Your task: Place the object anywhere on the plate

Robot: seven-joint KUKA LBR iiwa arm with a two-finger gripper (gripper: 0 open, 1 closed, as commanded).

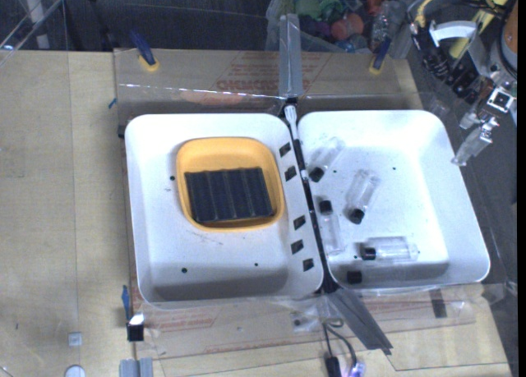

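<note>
Lying scattered in the right bin [427, 133], several clear vials with black caps [360, 195] wait, well apart from the yellow plate [228, 150] in the left bin [152, 203]. Gripper [477, 139] hovers at the bin's far right edge — jaw state unclear. Slick round vials could roll or slip during a grasp.

Just the one camera, fixed up above the bench [49, 162] and looking down at a slant. It's far enough back to catch both bins: left bin [156, 268], right bin [427, 203], plus clutter behind.
</note>
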